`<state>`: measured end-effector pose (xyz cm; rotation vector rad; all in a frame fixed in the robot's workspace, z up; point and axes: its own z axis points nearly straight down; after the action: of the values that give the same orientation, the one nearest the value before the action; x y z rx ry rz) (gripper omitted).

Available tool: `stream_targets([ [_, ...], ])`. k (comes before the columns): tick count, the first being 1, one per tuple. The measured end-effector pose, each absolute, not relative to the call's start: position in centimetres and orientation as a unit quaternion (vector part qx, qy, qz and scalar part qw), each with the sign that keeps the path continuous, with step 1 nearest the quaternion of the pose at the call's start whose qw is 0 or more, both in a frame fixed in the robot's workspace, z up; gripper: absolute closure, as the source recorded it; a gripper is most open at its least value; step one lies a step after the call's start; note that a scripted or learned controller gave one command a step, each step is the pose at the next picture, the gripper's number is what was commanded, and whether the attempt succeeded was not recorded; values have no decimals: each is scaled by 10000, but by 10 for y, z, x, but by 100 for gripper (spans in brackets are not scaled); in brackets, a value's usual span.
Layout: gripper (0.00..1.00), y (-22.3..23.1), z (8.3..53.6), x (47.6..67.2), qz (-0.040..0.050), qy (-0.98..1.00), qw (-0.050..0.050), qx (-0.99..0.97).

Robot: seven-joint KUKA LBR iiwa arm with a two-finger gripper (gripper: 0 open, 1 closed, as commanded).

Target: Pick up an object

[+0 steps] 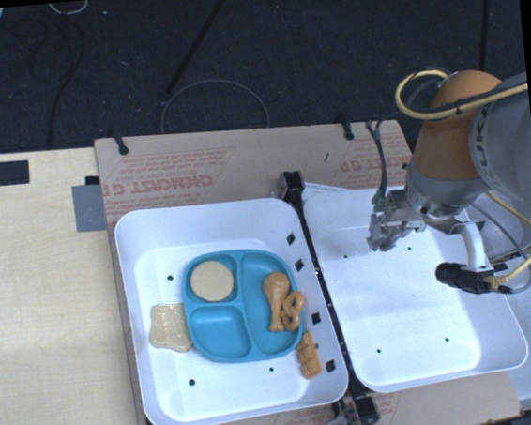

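The left bin (pixel 147 252) holds a blue divided plate (pixel 224 338). A round tan biscuit (pixel 210 280) lies in the plate's upper left section, and a toy drumstick (pixel 275 293) with a pretzel (pixel 294 308) lies in its right section. A pale toast slice (pixel 169 327) rests on the bin floor just left of the plate. A small brown food piece (pixel 307 355) lies off the plate's lower right corner. My gripper (pixel 382 235) hangs low over the upper middle of the right bin (pixel 429 331), apart from all of these objects, and nothing shows in it.
A black clamp strip (pixel 316 286) runs between the two bins. The arm's grey body and orange band (pixel 458 116) loom over the right bin's far right corner, with a black cable fitting (pixel 469 277) below. Cardboard (pixel 205 171) lies under the bins.
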<state>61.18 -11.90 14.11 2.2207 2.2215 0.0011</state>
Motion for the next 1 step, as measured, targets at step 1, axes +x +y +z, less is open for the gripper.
stream_targets([
  [1, 100, -119, 204, 610, 10, 7074, 12, 7068],
])
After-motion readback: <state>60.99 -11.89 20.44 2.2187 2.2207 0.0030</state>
